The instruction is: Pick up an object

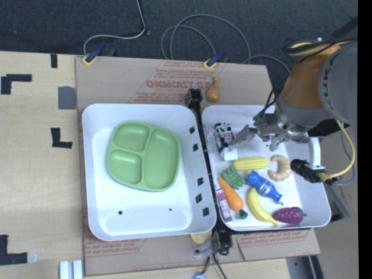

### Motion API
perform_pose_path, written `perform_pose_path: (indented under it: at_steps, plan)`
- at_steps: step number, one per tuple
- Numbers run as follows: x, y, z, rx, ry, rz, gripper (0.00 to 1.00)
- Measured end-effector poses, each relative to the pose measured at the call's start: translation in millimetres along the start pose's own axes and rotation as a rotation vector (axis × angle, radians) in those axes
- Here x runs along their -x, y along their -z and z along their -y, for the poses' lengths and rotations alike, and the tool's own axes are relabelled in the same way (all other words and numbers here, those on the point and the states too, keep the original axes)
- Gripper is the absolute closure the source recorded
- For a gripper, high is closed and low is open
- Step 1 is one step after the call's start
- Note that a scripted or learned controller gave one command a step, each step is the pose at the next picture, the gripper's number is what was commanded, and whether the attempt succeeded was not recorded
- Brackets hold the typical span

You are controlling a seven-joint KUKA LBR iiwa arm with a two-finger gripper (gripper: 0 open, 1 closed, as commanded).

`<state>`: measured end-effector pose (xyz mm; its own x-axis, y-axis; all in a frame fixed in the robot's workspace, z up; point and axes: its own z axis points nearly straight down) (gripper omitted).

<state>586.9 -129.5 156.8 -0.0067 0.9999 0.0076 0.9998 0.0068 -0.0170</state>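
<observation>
Nearest the camera, at the front of the right-hand shallow white bin (318,197), a dark purple toy grape bunch (288,215) lies in the front right corner, with a yellow toy banana (258,207) just to its left. An orange toy carrot with a green top (233,197) lies left of the banana, beside a slim pink and white packet (222,202) that sits against the black divider between the bins. Slightly further back, a blue toy bottle with a white label (264,186) lies tilted between the banana and a yellow toy corn cob (250,164). A tan toy croissant (281,167) curls just right of the corn, and a green leafy toy piece (233,177) rests left of the bottle.

In the left-hand shallow white bin (96,211), a pale green plastic plate with three compartments (144,156) lies flat.

Further back in the right bin, a small black and white toy (223,135) stands near the divider, with a small white block (230,154) just in front of it. The gripper (263,133) hangs over this back part of the bin, above the corn; whether it is spread or closed cannot be told, and nothing shows in its grasp.

Behind the bins, a small tan wooden figure (214,90) stands on the brown cardboard sheet (151,80) covering the table (35,173).
</observation>
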Motion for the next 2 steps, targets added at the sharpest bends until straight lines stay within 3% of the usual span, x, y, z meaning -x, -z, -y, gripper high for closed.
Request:
perform_pose_path:
  at_steps: [1, 2]
  plan:
    - [94.0, 37.5, -9.6, 0.017, -0.012, 0.013, 0.0]
    - [17.7, -75.4, 11.8, 0.015, -0.003, 0.011, 0.0]
